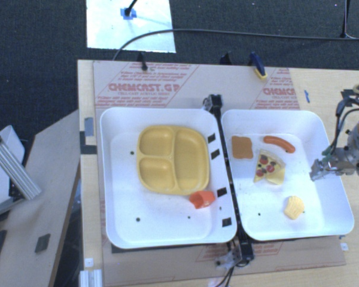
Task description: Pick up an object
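Right bin (332, 217) holds four toy foods: brown toast (242, 147), red-orange sausage (279, 143), pizza slice (270, 167) with red dots, pale yellow chunk (294, 207). Sausage is a thin curved rod, long axis roughly left-right, its right end dipping slightly toward the bin's front. Toast is squarish, lying flat just left of the sausage. Pizza is a wedge just below the sausage, narrow tip pointing up toward it, long axis running back to front. Yellow chunk is lumpy and sits alone nearer the front of the bin.

Gripper (321, 170) is over the bin's right rim, right of the pizza and apart from it, nothing seen in it; can't tell how wide it stands. Yellow chunk lies below-left of it, sausage up-left.

Left bin (125, 232) has a yellow divided plate (172, 159) and a small orange piece (202, 199) touching the plate's front-right corner.
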You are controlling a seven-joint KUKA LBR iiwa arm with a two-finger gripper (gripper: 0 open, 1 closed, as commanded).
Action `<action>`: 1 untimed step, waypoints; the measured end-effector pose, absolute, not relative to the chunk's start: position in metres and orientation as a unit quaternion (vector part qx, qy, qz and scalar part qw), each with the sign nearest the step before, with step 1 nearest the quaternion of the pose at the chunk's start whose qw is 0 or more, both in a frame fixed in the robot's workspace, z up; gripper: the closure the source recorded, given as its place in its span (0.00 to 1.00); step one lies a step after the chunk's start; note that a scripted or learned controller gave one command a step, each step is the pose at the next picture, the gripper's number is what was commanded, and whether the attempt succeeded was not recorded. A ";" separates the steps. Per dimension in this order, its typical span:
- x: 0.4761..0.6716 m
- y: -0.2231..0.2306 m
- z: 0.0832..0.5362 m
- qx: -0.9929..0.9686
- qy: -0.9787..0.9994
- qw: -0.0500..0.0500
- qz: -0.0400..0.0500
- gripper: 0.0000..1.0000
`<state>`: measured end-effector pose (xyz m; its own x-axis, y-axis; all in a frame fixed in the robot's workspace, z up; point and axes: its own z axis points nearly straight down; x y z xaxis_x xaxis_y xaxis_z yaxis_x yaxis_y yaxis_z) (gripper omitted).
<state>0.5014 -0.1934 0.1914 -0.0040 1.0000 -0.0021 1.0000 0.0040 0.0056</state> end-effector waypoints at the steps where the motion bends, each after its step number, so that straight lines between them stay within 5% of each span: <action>1: 0.503 -0.194 0.224 0.705 0.709 0.003 0.001 1.00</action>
